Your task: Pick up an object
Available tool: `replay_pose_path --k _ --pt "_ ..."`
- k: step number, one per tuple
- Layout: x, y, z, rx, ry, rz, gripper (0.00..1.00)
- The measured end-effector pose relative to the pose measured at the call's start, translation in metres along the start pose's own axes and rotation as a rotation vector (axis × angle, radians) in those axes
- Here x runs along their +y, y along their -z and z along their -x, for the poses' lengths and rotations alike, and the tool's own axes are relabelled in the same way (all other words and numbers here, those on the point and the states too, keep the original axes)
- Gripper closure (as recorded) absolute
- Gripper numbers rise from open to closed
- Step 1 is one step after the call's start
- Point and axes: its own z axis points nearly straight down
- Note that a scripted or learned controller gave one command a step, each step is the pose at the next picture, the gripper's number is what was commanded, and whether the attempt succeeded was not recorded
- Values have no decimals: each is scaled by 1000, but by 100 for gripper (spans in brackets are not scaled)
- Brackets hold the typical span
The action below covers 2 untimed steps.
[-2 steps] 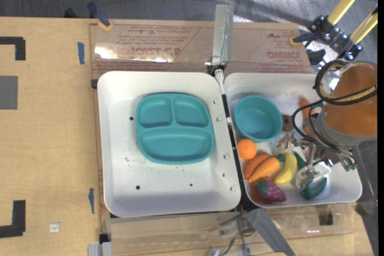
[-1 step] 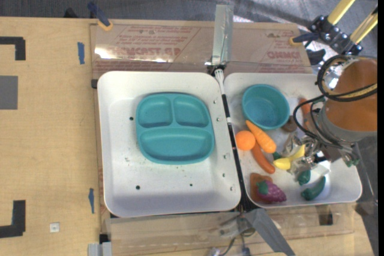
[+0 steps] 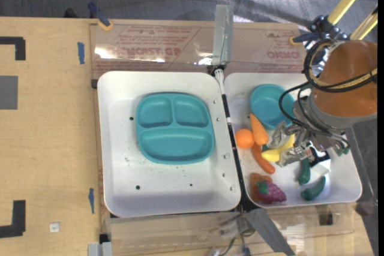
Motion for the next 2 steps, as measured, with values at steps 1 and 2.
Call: replay_pose_path --k 1,2 --pt "81 40 12 0 118 2 100" --pt "97 73 67 1 -11 2 100"
